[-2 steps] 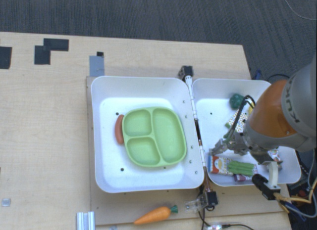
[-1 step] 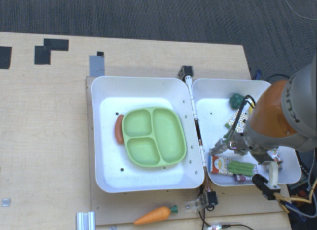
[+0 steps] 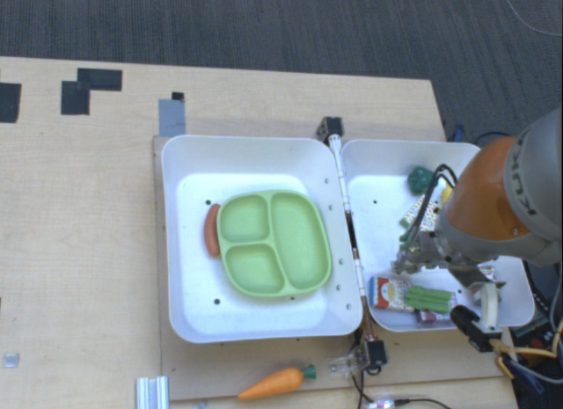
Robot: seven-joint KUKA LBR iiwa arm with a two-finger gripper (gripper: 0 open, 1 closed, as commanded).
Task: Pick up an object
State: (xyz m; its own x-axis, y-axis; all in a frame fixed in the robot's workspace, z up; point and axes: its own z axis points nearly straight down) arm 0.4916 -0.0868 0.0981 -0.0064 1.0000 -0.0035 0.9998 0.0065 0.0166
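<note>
**Arm low over the right bin's clutter**

The grey arm with its orange band (image 3: 484, 196) reaches down into the right-hand shallow white plastic bin (image 3: 374, 187), its wrist hanging over the near half, where most of the small items lie. The gripper (image 3: 413, 262) sits just above or against that pile; whether the jaws are open, closed or gripping anything I cannot tell, since the wrist hides them.

Likely candidates for picking lie close by: a flat printed carton with red and white markings (image 3: 384, 293) touching a ribbed green vegetable-shaped toy (image 3: 428, 298) along the bin's near wall. A rounded dark-teal lump (image 3: 420, 178) rests apart at the far side. The arm's low pose suggests a grasp is being attempted among the near items, though nothing is visibly lifted.

The left white bin (image 3: 176, 249) holds a smooth pale-green plastic plate with 3 compartments (image 3: 273, 242), and a reddish sausage-shaped toy (image 3: 211, 229) lies touching its left rim. On the pale wooden bench (image 3: 79, 249), outside the bins, an orange toy carrot with a green tip (image 3: 274, 383) lies near the front edge.
</note>
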